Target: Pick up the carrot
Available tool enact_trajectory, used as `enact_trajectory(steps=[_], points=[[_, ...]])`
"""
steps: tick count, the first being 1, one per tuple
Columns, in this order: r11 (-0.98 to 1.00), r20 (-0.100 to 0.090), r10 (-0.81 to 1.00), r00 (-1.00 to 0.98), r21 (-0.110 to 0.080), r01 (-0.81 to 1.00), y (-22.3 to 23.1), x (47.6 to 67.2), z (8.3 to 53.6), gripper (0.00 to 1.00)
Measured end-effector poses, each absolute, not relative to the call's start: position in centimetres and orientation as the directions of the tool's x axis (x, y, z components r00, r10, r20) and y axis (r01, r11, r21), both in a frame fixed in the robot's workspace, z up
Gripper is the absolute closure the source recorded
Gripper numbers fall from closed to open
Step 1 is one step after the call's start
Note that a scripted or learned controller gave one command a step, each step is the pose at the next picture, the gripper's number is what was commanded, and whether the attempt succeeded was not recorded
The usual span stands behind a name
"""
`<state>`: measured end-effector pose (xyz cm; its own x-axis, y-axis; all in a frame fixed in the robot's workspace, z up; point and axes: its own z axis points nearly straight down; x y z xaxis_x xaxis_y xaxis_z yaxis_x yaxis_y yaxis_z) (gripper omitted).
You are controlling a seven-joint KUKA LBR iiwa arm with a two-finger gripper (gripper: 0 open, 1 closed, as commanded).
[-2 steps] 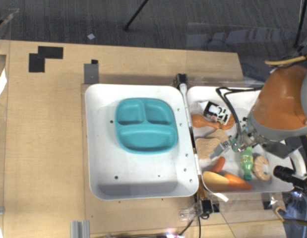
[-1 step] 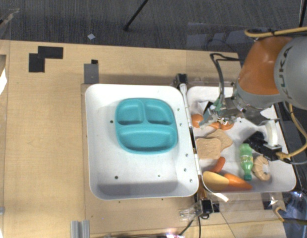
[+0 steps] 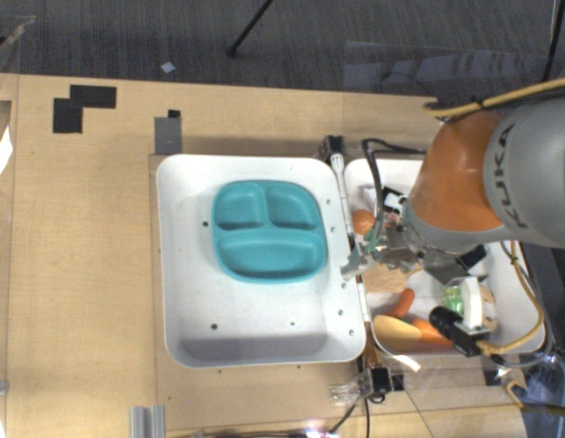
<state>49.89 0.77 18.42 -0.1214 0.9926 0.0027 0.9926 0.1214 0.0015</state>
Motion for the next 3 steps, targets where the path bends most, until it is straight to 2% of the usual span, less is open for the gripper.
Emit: enact_trajectory(steps=[1,2,3], points=[[0.18,-0.007,0.984,-0.18,0.014,0.984,-5.9,52.2,27.3,0.0],[0.307,-0.002,0.952,-0.307,0.0,0.952,-9.2,48.7,18.3,0.0],[0.506,-0.001,0.863,-0.506,0.004,0.863,-4.5,48.9,18.5,0.0]])
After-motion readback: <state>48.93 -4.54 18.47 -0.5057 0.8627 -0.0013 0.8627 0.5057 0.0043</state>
